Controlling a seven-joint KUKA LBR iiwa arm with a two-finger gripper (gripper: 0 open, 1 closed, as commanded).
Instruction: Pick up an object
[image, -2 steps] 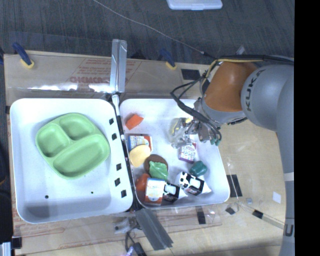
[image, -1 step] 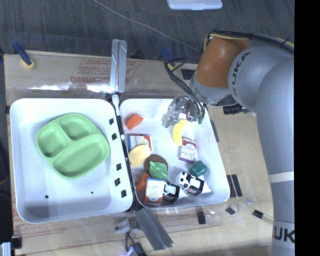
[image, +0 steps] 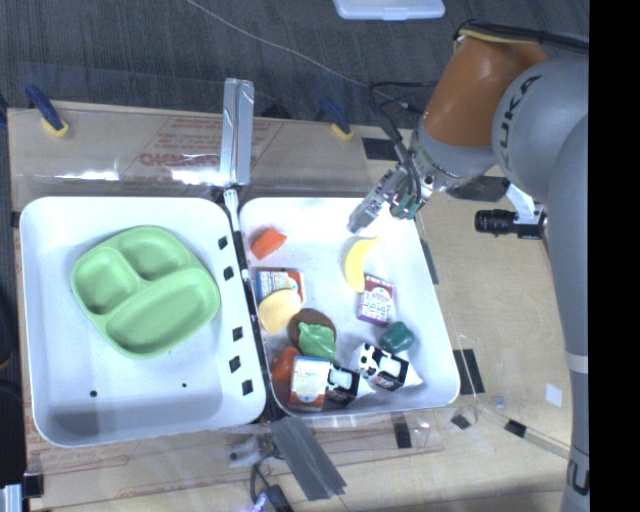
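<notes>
My gripper (image: 385, 207) hangs over the far right corner of the right bin (image: 432, 300), just above and behind a yellow banana-shaped toy (image: 358, 262). Its fingers stand open with nothing between them. Below the banana lie a pink-red packet (image: 377, 300) and a teal toy (image: 397, 336). An orange piece (image: 267, 241) sits at the bin's far left. A yellow round item (image: 278, 311), a brown and green item (image: 315, 336), a red-white carton (image: 308, 381) and a black-and-white toy (image: 381, 368) crowd the near half.
The left bin (image: 50, 400) holds a green divided plate (image: 147, 288). A metal bar (image: 238, 130) rises at the divider between the bins. The grey arm with its orange band (image: 480, 80) enters from the upper right.
</notes>
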